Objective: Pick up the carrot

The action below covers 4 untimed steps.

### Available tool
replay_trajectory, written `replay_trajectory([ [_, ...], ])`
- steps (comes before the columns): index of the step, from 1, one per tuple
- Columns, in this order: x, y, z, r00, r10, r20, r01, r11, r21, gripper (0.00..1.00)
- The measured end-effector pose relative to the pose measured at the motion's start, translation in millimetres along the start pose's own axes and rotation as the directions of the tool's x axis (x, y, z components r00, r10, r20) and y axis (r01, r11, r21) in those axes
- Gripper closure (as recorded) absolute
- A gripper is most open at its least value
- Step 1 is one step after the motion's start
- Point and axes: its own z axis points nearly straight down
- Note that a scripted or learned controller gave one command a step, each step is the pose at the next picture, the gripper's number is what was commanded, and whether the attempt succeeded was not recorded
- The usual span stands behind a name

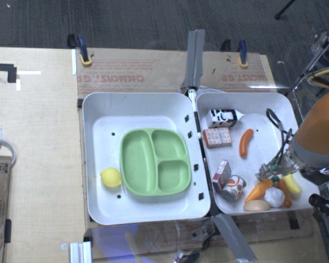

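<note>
The carrot [259, 190] is an orange cone lying in the right bin [252, 119] near its front right corner, tip pointing left and down. My gripper [274, 170] hangs just above and right of it, at the carrot's thick end, among a yellow piece [291, 184] and a white lump [274, 197]. The arm's orange band [319, 126] sits above the bin's right rim.
The right bin also holds an orange sausage [245, 142], a red-brown box [217, 137], a black-and-white carton [223, 116], a small carton [221, 173], a can [233, 186] and a beige piece [256, 205]. In the left bin [98, 147] lie a green divided plate [155, 161] and a lemon [111, 177].
</note>
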Motion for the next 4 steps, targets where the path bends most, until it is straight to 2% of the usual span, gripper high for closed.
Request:
replay_trajectory([
  [1,112,25,-90,1.0,-0.024,0.0,0.024,1.0,0.003,1.0],
  [2,71,16,-136,0.96,-0.28,0.001,0.28,0.96,0.002,1.0],
  [3,10,2,-213,0.846,-0.533,0.002,0.533,0.846,0.002,1.0],
  [4,9,2,-243,0.753,-0.658,0.002,0.658,0.753,0.002,1.0],
])
